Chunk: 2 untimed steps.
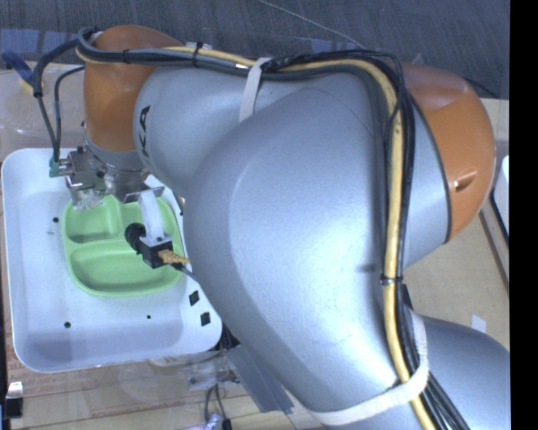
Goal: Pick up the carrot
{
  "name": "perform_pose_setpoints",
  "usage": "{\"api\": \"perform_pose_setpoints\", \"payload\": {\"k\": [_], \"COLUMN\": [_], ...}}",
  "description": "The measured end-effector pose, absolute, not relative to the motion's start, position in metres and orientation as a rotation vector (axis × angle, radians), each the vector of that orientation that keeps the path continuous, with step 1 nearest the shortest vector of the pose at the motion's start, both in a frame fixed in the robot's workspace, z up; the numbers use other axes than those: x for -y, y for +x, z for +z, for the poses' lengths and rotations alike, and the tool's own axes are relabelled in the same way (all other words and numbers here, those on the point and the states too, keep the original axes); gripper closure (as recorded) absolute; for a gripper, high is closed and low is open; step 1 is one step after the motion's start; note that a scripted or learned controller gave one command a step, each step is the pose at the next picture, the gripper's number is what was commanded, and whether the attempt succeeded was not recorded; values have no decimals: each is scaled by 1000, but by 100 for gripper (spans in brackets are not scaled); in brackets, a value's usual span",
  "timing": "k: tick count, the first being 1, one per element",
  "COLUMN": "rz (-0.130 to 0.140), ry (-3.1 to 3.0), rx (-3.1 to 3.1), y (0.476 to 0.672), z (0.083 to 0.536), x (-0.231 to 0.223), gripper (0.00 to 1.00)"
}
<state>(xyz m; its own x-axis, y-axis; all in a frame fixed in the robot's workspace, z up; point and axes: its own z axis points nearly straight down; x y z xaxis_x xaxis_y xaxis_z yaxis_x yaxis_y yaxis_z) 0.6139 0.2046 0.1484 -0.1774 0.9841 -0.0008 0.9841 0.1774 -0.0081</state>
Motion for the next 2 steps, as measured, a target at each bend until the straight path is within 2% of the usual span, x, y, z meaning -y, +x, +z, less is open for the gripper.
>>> {"api": "perform_pose_setpoints", "payload": {"k": [2], "rz": [18], "ry": [-1992], "rx": [2420], "y": [614], "z": [168], "x": [-206], "gripper": [100]}}
